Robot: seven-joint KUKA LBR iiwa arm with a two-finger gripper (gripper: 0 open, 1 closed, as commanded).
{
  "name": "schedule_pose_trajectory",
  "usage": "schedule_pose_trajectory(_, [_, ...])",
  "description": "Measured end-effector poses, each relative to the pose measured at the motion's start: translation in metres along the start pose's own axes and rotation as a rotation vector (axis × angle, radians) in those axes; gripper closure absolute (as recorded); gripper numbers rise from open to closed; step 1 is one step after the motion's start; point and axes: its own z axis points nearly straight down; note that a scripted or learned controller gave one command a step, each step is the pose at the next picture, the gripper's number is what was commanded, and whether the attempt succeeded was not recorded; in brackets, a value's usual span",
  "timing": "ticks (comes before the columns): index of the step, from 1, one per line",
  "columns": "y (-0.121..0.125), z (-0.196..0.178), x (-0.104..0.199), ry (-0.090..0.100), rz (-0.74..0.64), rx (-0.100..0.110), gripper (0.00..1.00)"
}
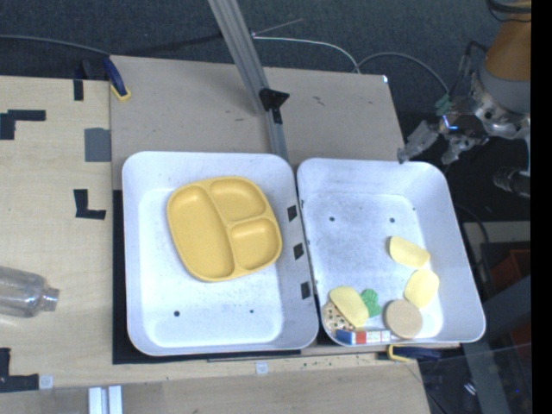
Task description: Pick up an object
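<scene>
My gripper (429, 151) hangs at the upper right, just beyond the far right corner of the right bin (345, 188). Its two fingers are spread open and hold nothing. Several small objects lie in that bin's near right corner: a yellow piece (408, 251), a second yellow piece (421, 288), a third yellow piece (348, 304), a small green item (370, 299) and a round tan disc (403, 317). A flat strip with red and blue marks (362, 337) lies along the near wall. All are well below the gripper in the view.
The left bin (147, 257) holds a yellow divided plate (226, 227). A metal pole (240, 41) slants down to the bins' far edge. A clear bottle (24, 291) lies on the bench at the far left. A cable (379, 59) runs behind the right bin.
</scene>
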Motion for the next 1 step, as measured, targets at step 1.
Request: schedule_pose_trajectory(1, [0.0004,-0.0102,0.0006,-0.001,-0.002,0.0,1.0])
